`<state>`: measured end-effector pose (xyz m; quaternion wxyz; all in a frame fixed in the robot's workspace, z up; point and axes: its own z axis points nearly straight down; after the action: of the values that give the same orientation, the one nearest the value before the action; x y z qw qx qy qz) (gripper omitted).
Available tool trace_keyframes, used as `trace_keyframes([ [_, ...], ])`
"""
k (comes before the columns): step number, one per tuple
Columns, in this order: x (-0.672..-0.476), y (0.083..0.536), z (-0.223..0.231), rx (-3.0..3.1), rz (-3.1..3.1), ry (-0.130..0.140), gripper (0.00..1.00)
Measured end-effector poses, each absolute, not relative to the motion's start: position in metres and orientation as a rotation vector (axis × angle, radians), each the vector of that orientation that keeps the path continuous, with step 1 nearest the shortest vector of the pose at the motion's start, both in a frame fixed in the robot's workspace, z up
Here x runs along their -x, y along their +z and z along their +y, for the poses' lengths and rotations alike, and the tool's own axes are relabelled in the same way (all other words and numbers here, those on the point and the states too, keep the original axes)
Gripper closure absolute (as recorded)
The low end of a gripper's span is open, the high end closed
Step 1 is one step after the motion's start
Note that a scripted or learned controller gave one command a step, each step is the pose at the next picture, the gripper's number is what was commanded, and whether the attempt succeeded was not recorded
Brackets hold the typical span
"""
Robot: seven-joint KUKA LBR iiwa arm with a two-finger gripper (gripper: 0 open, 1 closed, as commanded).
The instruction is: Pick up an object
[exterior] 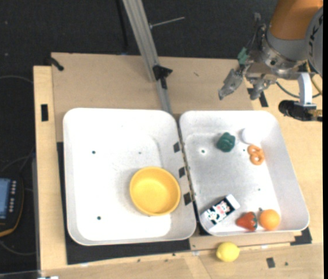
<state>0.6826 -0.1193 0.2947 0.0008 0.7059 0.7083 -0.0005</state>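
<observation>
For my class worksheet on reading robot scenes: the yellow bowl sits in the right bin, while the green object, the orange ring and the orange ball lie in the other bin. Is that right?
Not quite. The camera view shows the yellow bowl in the left bin, not the right. The green object, orange ring and orange ball do lie in the other bin, the right one.

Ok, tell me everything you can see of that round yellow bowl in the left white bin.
The round yellow bowl looks like smooth plastic, one plain colour, with a rounded rim and a shallow hollow. It sits upright, mouth up, with nothing visible inside. It rests on the floor of the left white bin, in the near right part, close to the wall shared with the other bin. Nothing else touches it, and the gripper hangs far off, beyond the bins.
</observation>
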Motion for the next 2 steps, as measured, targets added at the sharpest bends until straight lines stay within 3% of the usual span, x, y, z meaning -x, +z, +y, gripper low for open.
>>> trace_keyframes([
  [1,-0.683,0.295,-0.120,-2.216,2.224,-0.003,0.00],
  [2,-0.688,0.251,-0.120,-2.217,2.226,-0.007,0.00],
])
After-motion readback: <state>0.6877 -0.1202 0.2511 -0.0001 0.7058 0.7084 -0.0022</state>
